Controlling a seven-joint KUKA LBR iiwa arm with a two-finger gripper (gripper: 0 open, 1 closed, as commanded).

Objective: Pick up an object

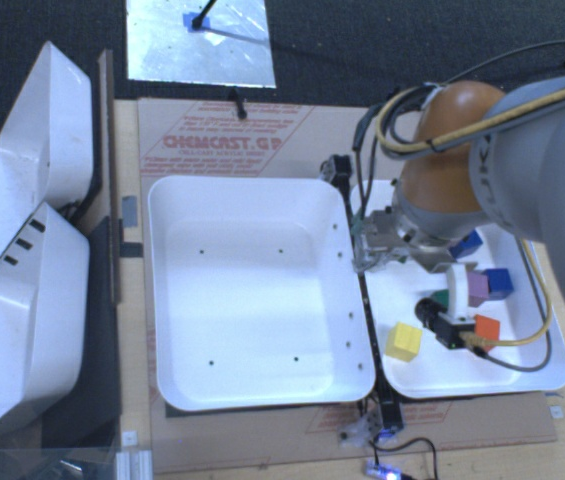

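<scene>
**Arm stooped low over the right bin**

The grey arm (547,148) reaches in from 3 o'clock, its orange band (452,168) (cable-wrapped) above the wrist. In the right bin (442,373), a yellow cube (403,341) lies at the gripper's 5 o'clock. A purple block (478,288), a blue block (500,282) and an orange block (486,328) cluster at 4 o'clock. The gripper (374,251) hangs by the bin's left wall, and I cannot tell how far open it is.

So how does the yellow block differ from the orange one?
Colour first: the yellow block against the orange block. The yellow block sits alone, near the wall next to the left bin; the orange block sits farther right, close to a purple block. The yellow block looks a little larger than the orange block. Both lie in the right bin.
</scene>
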